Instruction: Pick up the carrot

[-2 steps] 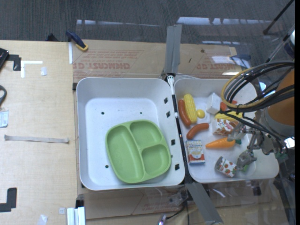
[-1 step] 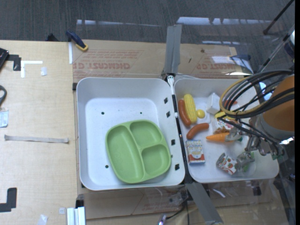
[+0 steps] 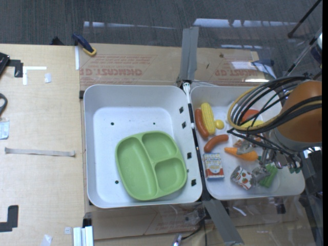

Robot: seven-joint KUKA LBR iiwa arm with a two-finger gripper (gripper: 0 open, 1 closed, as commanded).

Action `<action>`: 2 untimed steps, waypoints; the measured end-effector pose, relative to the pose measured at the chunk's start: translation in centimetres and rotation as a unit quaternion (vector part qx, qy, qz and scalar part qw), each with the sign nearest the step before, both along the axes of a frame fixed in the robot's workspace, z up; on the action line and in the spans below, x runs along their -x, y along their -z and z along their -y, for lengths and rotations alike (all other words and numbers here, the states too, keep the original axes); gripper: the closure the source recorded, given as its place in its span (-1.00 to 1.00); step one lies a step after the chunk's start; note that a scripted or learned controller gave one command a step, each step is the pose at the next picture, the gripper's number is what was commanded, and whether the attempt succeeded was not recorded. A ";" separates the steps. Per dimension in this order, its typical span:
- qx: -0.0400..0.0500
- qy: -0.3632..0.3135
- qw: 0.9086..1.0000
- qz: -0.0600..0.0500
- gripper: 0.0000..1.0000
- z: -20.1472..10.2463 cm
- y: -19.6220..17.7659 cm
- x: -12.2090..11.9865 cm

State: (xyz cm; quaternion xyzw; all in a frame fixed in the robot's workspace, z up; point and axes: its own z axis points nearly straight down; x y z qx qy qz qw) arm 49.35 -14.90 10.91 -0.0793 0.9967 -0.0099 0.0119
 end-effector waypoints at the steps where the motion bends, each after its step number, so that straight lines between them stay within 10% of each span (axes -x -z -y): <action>1: -0.009 0.015 1.000 -0.010 -1.00 2.5 1.6 -3.3; 2: -0.010 0.044 0.999 -0.011 -1.00 0.9 1.7 -0.1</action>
